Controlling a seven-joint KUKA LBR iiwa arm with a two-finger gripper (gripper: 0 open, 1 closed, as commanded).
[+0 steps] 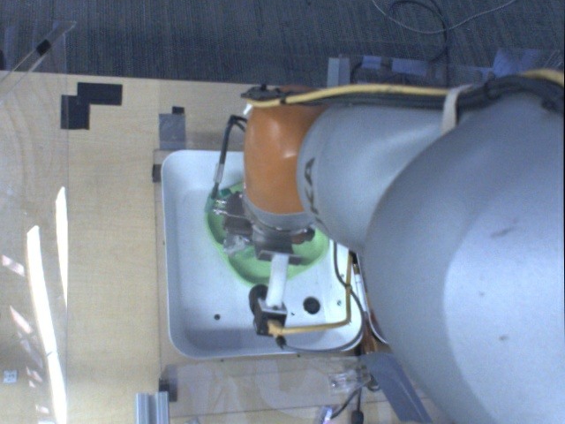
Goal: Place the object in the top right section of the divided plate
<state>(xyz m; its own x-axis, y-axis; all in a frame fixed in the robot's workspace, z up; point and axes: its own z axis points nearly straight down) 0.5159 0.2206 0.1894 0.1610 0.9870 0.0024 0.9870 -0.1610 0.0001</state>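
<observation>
Reaching in from the right, the arm (441,263) covers most of the view's right half, and its orange band (274,162) sits directly over the left bin (190,272). Below the band the wrist (281,212) points down into the bin, and the gripper (254,238) hangs over the green plate (221,232), close above it or on it; which of the two cannot be told from this angle. Whether the gripper is apart, together or clamped on something cannot be told either, since the wrist hides its lower end. The plate lies on the bin floor toward the far side, roughly midway across, and just two parts of its rim are plain: a curved strip to the left of the wrist and a smaller strip to the right, nearer the front. Its dividers and sections are hidden under the wrist, and so is anything that may lie in them, so the object's place cannot be told. On the bare white floor near the bin's front right corner is a small dark round spot (311,306), too small to say whether it is a hole or a thing. The bin rests on a pale wooden bench (97,263), which bears black tape (88,104) marks near its far left. Beyond the bench is grey carpet (221,16) with a thin cable (424,11) looped on it.
</observation>
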